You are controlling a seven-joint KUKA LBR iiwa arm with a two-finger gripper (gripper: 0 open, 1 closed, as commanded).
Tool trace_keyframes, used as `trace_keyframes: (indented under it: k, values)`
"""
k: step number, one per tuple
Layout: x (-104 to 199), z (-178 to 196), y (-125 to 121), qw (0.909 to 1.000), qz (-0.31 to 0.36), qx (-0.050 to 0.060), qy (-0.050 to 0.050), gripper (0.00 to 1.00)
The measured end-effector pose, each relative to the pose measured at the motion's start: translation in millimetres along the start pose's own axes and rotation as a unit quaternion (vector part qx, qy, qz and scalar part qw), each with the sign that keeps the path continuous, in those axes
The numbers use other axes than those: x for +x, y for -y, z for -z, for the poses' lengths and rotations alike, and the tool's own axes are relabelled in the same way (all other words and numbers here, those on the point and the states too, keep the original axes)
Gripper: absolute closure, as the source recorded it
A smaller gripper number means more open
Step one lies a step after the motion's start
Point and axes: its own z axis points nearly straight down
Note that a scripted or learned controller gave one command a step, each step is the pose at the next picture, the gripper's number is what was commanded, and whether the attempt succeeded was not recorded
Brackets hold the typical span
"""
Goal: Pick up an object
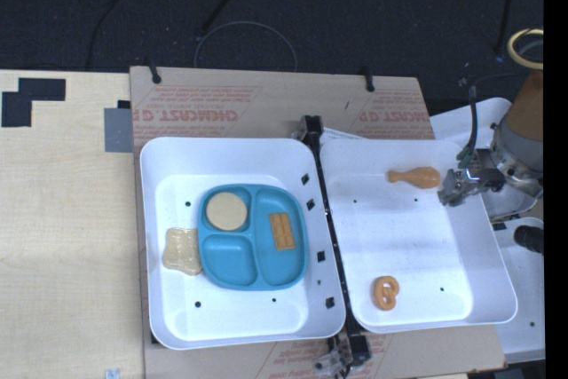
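A tan drumstick-shaped piece (pixel 415 177) lies in the right bin (pixel 417 235) near its far right side. A small orange pretzel (pixel 385 292) rests near that bin's front edge. My gripper (pixel 459 187) sits at the right bin's right rim, just right of the drumstick's thick end and close to it. Nothing shows between its fingers. In the left bin (pixel 169 182) a blue divided tray (pixel 253 237) carries a round tan cookie (pixel 225 210) and an orange cracker (pixel 282 231). A pale bread slice (pixel 182 250) lies against the tray's left side.
The two bins meet at a black clip bar (pixel 321 217). They rest on a cardboard sheet (pixel 275 106) over a wooden bench (pixel 62 226). Cables and the arm's body (pixel 524 138) crowd the right side.
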Motion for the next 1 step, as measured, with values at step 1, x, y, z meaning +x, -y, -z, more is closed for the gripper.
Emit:
trace_keyframes:
  k: [1]
  values:
    - [1.6, 62.6, 2.8, 1.0000, 0.000, 0.000, 0.000, 1.00]
